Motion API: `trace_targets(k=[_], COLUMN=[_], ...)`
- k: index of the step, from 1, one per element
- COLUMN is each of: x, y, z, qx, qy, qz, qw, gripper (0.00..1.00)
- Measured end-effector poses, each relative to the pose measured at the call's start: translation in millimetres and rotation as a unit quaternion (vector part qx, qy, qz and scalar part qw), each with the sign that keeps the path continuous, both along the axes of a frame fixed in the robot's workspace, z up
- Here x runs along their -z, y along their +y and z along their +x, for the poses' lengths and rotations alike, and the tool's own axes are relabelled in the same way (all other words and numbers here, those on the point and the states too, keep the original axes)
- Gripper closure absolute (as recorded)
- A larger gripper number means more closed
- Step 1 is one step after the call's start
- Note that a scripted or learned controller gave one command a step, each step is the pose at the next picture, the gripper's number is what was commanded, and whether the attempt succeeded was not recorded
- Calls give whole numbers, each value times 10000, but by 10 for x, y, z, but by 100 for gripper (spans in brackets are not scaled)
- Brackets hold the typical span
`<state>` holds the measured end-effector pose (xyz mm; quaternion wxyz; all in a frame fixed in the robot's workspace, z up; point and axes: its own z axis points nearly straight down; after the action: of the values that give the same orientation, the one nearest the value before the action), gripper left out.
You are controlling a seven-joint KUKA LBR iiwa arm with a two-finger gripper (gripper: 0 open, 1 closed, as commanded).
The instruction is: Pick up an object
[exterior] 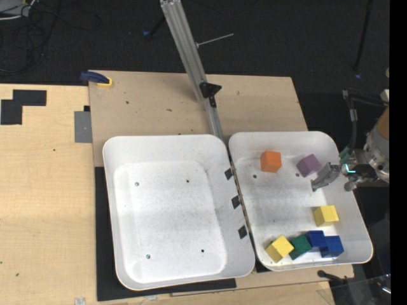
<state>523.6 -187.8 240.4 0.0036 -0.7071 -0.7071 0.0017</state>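
Gripper (337, 176) at right bin (289, 142) right edge, beside purple block (309, 164). Fingers look spread, nothing between them. Purple block nearest, well apart from orange block (271, 161). Advice: centre over purple, descend straight, straddle flat faces, close before lifting.

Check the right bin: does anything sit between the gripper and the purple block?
Nothing visible does. The gripper hangs at the right side of the right bin, and the purple block lies just to its upper left with bare bin floor between them. The orange block sits beyond the purple one.
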Motion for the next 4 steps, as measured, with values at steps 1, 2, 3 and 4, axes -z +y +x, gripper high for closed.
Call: trace_targets(k=[1,2,3,4], x=[-22,592,1142,1264], y=[-7,-5,57,56], z=[7,68,24,15], qx=[7,3,4,11], qy=[-23,7,-53,-27], qz=[-7,0,-24,-8], qw=[10000,10000,10000,10000], gripper=[0,0,0,0])
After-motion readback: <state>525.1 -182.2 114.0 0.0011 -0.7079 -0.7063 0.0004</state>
